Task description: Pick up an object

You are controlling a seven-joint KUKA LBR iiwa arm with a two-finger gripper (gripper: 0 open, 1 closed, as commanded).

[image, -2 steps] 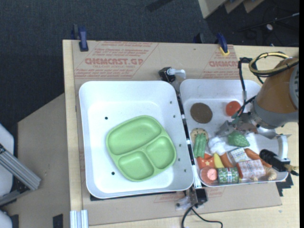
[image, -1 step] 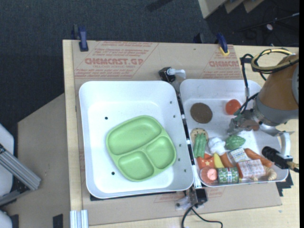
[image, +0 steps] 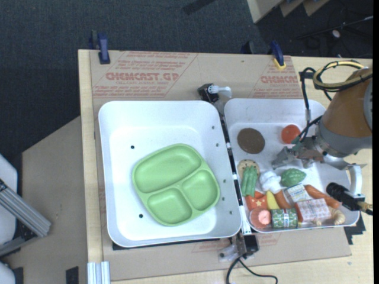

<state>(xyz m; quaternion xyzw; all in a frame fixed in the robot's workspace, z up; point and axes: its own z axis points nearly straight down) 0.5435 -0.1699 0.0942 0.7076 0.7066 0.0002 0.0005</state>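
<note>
the arm (image: 349, 120) is running off the right edge, and its wrist is covering part of the right bin (image: 266, 108). the gripper (image: 293, 154) is blurring into grey shapes. the heaped toy food (image: 287, 200) is overlapping, pieces hiding one another.

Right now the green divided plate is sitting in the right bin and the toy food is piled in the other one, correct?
Not quite. The camera view shows the green divided plate in the left bin; the toy food is piled in the right bin.

A robotics lab: clamped bench board (image: 177, 70), bins (image: 118, 158), cables (image: 331, 76).
</note>
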